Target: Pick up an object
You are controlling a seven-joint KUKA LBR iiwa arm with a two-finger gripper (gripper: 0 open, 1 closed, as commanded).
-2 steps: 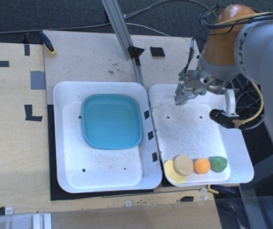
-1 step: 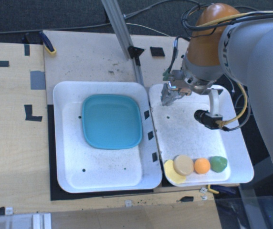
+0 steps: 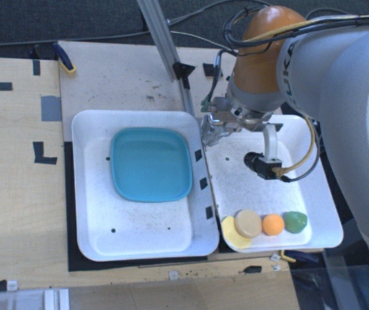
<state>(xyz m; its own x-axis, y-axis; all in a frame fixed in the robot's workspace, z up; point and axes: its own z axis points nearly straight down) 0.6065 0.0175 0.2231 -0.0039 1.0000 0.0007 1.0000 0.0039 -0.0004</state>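
Note:
Along the front edge of the right bin lie a yellow flat piece, a tan round object, an orange ball and a green object. A blue square plate rests in the left bin. My gripper hangs at the far left corner of the right bin, close to the divider between the bins, well away from the small objects. The wrist covers its fingers from above.
A slanted metal pole runs from the top down to the bins' far edge. Cables loop around the wrist and a black fitting hangs over the right bin. Wooden bench with tape marks lies to the left.

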